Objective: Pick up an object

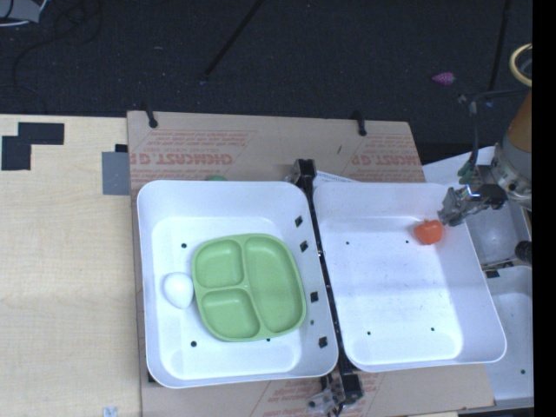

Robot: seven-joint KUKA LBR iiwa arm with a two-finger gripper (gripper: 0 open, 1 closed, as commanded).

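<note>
The tool (459,205) sits at the far right edge of the right bin (391,337), over or just beside its rim near the upper right corner, and whether it is open or closed cannot be made out from here. The nearest candidate to lift is the small orange object (427,232), lying on the bin floor close to the right wall, just to the left of the tool and a little toward the near side of the table (61,259). It looks roundish, so no long axis seems to matter for the approach (a squat, ball-like shape, as far as can be told). The two appear close but apart; nothing is seen held. The coming move would likely be a short shift left and inward, then down. The green divided plate (248,287) and the white ball (178,289) lie in the left bin (174,367), well apart from the tool.
</note>
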